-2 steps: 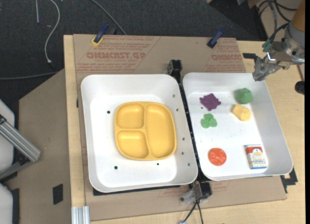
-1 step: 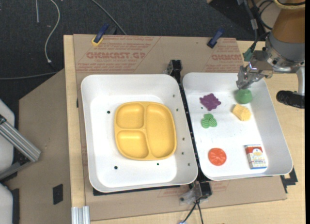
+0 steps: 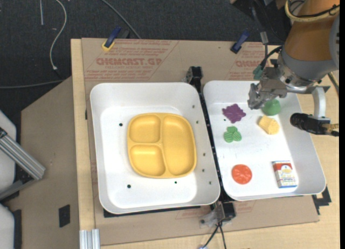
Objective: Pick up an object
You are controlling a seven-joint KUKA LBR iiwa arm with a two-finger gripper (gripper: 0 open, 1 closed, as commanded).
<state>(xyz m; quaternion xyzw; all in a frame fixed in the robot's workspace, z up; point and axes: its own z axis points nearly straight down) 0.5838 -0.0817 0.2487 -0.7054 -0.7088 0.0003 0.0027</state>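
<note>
Left bin (image 3: pixel 102 151), white, bearing a yellow divided plate (image 3: pixel 161 144); right bin (image 3: pixel 307 161), white, bearing a purple piece (image 3: pixel 234 112), yellow block (image 3: pixel 269 124), red disc (image 3: pixel 241 174), small carton (image 3: pixel 284 174), green leaf-shaped piece (image 3: pixel 232 134). Gripper (image 3: pixel 262 99) low over a green round object (image 3: pixel 272 106) at the right bin's far side, seemingly touching it; finger spread cannot be told; step judged: the approach to grasp; next: closing squarely on the green object, then lifting.
</note>
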